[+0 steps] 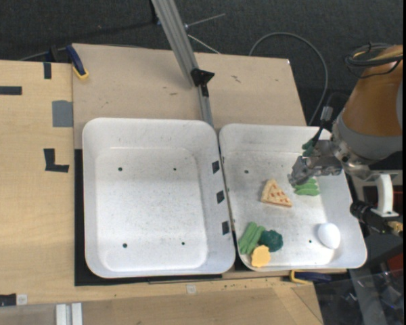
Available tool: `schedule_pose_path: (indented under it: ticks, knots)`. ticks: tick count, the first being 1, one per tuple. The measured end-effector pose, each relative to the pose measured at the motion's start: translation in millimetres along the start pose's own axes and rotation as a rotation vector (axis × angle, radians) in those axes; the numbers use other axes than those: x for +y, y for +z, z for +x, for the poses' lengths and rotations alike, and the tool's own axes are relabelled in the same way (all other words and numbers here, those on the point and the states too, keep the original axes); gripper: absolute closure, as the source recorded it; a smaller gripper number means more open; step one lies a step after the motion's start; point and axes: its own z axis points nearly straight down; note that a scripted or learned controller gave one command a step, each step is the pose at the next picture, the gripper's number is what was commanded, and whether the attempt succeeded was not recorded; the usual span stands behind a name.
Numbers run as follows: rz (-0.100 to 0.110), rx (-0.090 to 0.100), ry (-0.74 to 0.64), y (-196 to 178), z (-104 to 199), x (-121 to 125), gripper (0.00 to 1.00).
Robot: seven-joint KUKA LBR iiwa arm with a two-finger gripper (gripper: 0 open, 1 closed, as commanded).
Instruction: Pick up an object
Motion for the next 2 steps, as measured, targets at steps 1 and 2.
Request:
schedule_pose_path:
  ticks: [1, 2]
  knots:
    - [0.007, 0.002, -0.004, 16, 51, 23, 1.0]
    - [0.006, 0.002, -0.004, 14, 95, 37, 1.0]
